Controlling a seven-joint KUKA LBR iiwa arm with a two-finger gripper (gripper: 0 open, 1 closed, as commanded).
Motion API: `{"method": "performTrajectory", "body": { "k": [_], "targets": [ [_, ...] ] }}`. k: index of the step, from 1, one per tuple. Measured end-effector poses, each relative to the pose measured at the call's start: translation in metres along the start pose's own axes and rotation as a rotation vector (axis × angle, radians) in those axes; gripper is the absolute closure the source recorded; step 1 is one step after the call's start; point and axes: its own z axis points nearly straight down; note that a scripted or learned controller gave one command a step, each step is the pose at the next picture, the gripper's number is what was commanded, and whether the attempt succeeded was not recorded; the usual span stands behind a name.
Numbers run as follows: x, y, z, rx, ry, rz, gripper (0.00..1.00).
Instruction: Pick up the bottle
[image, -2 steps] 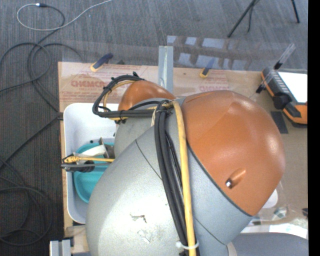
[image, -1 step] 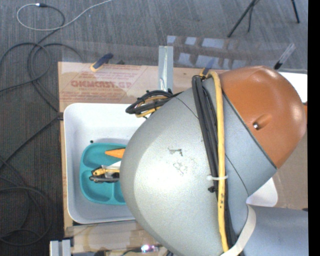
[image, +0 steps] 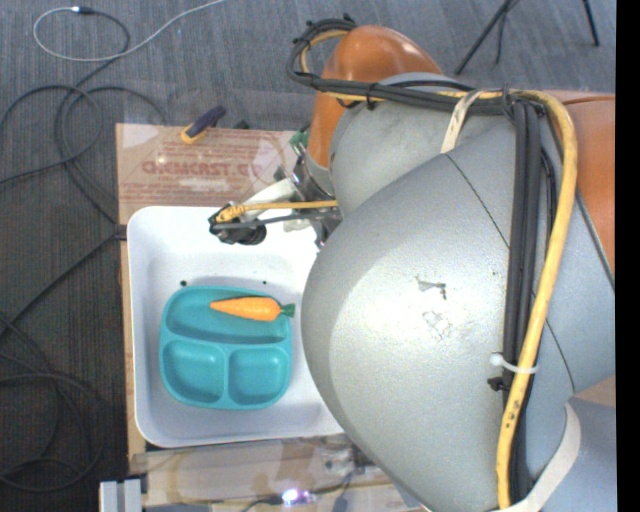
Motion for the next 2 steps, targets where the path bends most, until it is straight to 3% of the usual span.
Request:
{"method": "performTrajectory", "body": {
  "k": [1,2],
  "targets": [
    [-0.032,-0.031,0.112,0.001,-0.003,-0.116,0.0],
    [-0.027,0.045,0.06,0.001,-0.002,-0.078,0.0]
  ]
}}
